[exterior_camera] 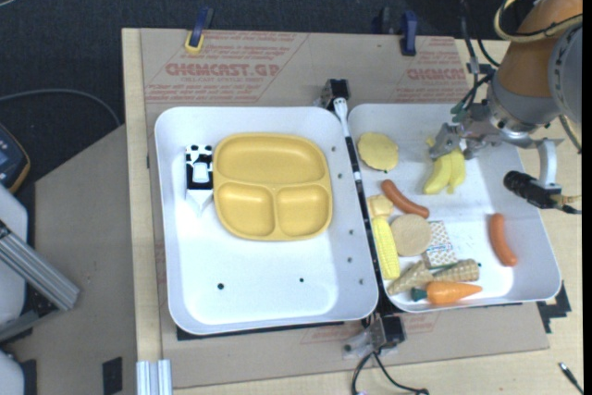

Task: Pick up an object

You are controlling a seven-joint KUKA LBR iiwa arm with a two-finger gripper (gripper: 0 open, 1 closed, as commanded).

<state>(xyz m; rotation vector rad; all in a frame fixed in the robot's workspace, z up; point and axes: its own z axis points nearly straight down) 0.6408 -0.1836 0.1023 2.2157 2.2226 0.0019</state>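
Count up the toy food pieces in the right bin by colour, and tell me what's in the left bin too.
Right bin:
Yellow: 3: round piece, bananas, corn
Orange-red: 3: sausage, sausage, carrot
Tan: 3: round cookie, cone, wafer
Patterned: 1: packet
Left bin:
Yellow: 1: divided tray
Black-and-white: 1: small block
Total: 12

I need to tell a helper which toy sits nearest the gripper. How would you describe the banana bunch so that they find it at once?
Look in the right-hand white bin, at its far part where the gripper hangs. The banana bunch lies just below the gripper. It is the only bright yellow curved thing there; the sausages nearby are orange-red.
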